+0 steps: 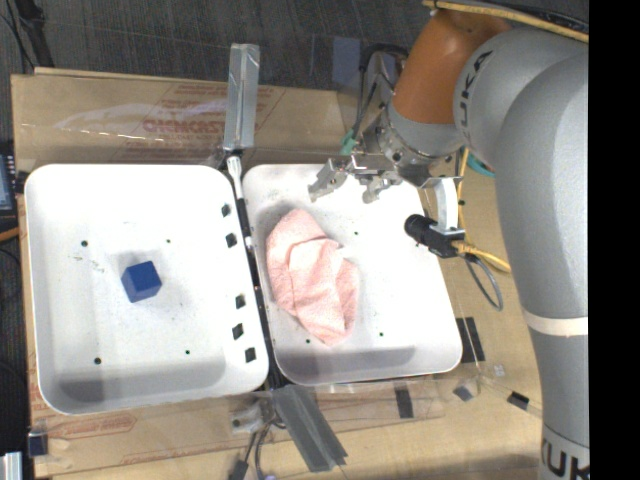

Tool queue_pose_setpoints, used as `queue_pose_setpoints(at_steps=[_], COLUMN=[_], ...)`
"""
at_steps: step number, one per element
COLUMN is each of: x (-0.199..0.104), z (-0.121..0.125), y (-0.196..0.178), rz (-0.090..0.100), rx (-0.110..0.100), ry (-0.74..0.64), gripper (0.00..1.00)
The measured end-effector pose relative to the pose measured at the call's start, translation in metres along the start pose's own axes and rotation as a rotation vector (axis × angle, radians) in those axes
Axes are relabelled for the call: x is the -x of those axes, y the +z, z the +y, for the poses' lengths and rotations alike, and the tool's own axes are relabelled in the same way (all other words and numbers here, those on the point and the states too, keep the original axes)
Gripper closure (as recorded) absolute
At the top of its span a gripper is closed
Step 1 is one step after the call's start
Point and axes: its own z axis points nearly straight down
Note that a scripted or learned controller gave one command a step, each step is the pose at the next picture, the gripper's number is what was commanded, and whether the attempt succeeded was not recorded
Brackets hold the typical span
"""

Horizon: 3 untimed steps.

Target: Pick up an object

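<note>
A crumpled pink cloth (312,275) lies in the right bin (420,308), left of its middle. A small blue cube (141,280) rests in the left bin (60,268). My gripper (347,184) hangs over the far edge of the right bin, above and just right of the cloth's top. Its two fingers stand apart, open, with nothing between them.
A grey metal divider with black clips (240,258) runs between the two bins. A black cable plug (432,234) and yellow wire (485,258) hang at the right bin's right side. The arm's big grey body (530,168) fills the right.
</note>
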Motion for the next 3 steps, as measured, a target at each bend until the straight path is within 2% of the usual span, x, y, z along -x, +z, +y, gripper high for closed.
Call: queue_pose_setpoints(at_steps=[1, 2, 3], x=[0.023, 0.022, 0.0], z=[-0.035, -0.035, 0.017], y=[0.125, 0.117, 0.012], rz=[0.0, 0.002, -0.001], rx=[0.007, 0.001, 0.003], ry=[-0.133, -0.139, -0.148], gripper=[0.0, 1.0, 1.0])
